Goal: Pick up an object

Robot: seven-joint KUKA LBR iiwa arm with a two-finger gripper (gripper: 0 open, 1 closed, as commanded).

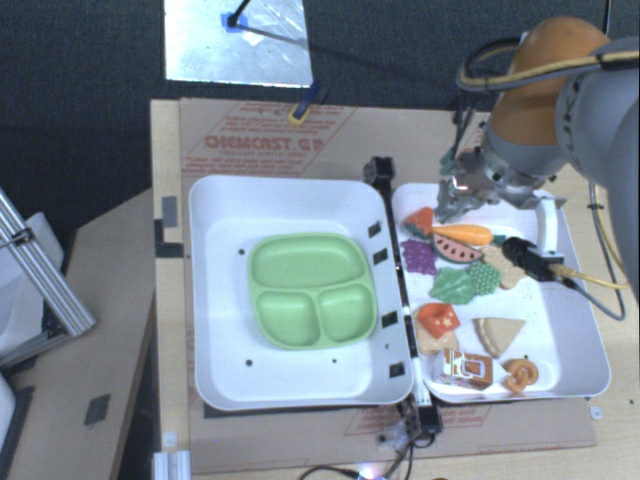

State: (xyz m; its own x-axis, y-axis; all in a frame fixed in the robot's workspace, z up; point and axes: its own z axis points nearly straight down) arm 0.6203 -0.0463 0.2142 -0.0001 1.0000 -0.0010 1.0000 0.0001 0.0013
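On the left, the left bin (215, 268) is holding a green divided plate (308, 290), sitting near its middle with its three compartments bare. Moving right past the black divider (392, 268) between the bins, the right bin (580, 358) is carrying a crowd of toy food: an orange carrot piece (420, 220) at the far left corner, purple grapes (419, 257) just nearer, a watermelon slice (463, 242) touching them on the right, green leafy pieces (462, 283) beside that, a red pepper (438, 318), a tan wedge of bread (499, 332), a small pretzel (520, 373) and a boxy orange piece (467, 368) at the near edge. The gripper (455, 200) is hanging over the far end of this bin, right above the carrot piece and the far edge of the watermelon slice; whether its fingers are spread or pressed together I cannot tell, since the wrist and cables are blocking them, and nothing is visibly sitting between them. Judging from this, the step in hand is the descent onto a piece at the far end. To do it well, the arm is best coming straight down on one piece, probably the carrot or the melon, with the fingers straddling its narrow side. The pieces are lying touching, so a slanted approach is likely to shove neighbours or pinch two at once. Staying off the bin wall and the divider also matters.
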